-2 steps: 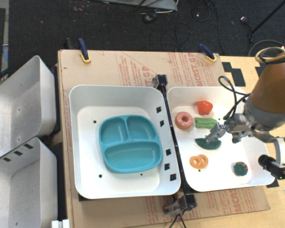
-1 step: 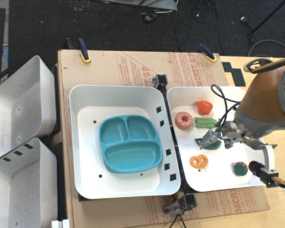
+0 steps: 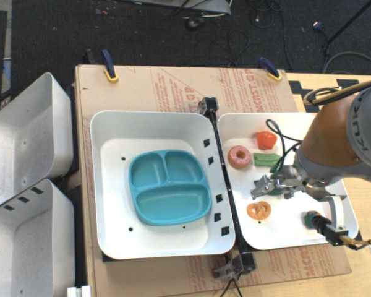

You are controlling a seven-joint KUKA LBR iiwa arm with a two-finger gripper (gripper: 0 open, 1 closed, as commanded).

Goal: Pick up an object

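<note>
- In the right bin (image 3: 284, 240) I see small toy foods: an orange pretzel (image 3: 258, 211), a pink donut (image 3: 239, 156), a green block (image 3: 266, 159) and a red-orange pepper (image 3: 266, 140).
- My gripper (image 3: 264, 186) hangs just above the pretzel; I cannot tell how far it is open, and nothing shows in its grasp.
- Left bin (image 3: 105, 184) holds a smooth teal divided plate (image 3: 170, 186).
- The cardboard (image 3: 173, 88) shows red print, unreadable from here.
</note>
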